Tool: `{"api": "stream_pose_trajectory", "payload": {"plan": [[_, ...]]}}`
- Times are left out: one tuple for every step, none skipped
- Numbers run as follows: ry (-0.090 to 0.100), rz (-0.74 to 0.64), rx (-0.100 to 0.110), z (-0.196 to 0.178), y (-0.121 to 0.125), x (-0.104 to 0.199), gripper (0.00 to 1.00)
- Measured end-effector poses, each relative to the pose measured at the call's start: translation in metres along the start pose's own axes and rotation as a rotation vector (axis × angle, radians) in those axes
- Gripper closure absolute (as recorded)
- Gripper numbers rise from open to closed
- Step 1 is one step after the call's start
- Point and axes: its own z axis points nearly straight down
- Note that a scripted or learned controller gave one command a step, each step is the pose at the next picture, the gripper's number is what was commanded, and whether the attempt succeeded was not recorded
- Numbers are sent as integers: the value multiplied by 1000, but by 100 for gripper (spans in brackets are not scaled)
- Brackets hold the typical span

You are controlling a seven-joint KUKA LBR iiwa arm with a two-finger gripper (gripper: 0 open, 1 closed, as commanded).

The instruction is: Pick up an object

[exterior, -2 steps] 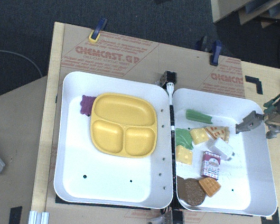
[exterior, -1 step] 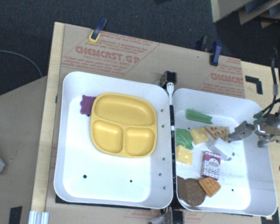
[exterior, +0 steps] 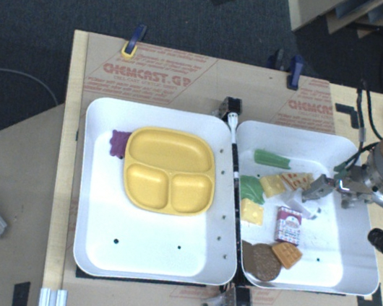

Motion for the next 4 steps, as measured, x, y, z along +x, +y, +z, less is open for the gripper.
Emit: {"api": "stream_pose_trajectory", "payload": {"plan": [[0,1,-2,63,1,-2,0],[-2,0,-15,69,5,-2,0],[-5,1,-13,61,3,-2,100],[-5,-1,-14,0,11,-6,100]]}}
